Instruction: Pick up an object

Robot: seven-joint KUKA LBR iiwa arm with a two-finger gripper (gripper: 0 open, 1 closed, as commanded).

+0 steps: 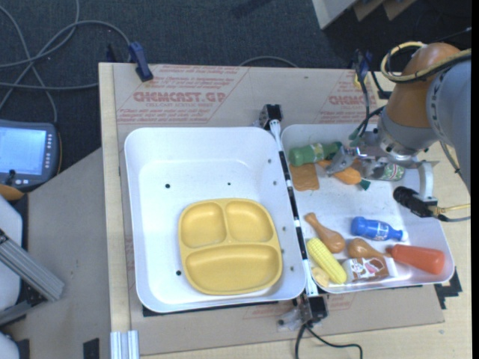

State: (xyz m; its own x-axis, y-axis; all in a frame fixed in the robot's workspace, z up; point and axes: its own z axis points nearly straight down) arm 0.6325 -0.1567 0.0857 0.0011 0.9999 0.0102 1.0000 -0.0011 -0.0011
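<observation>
Nearest, at 5 o'clock in the right bin [446, 274]: a corn cob [326, 260], a ketchup packet [366, 268] and a red piece [418, 257]. Beyond them lie a drumstick [325, 232] and a blue bottle [376, 229]. Farther, toward 2 o'clock, the hand [353, 163] hovers low over an orange piece [346, 176], beside a green bottle [310, 154]; whether it is clenched or released cannot be told. A sound grasp probably calls for centring over the orange piece, descending straight, then closing. The left bin [150, 163] holds a yellow divided plate [228, 245].
</observation>
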